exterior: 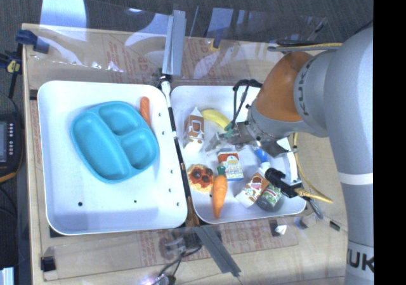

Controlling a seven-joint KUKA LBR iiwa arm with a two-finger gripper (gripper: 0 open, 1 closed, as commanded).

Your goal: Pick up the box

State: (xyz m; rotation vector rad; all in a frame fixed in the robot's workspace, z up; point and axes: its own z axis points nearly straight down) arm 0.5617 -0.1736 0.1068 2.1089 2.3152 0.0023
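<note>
Several small boxes lie in the right bin point(288, 211). A white and brown carton point(194, 126) is at its left, near the divider. A red and green carton point(229, 165) lies in the middle, and a third carton point(252, 188) sits toward the front. My gripper point(220, 139) hangs low in the right bin between the first two cartons, just below a yellow banana point(216, 117). It is open, and nothing shows between its fingers. The arm hides the bin's right side.
In the right bin there are also a pizza slice toy point(202, 176), an orange carrot point(219, 192), a green can point(271, 197) and a blue item point(261, 153). The left bin point(57, 207) holds a blue divided plate point(114, 139) and an orange sausage-like toy point(145, 110).
</note>
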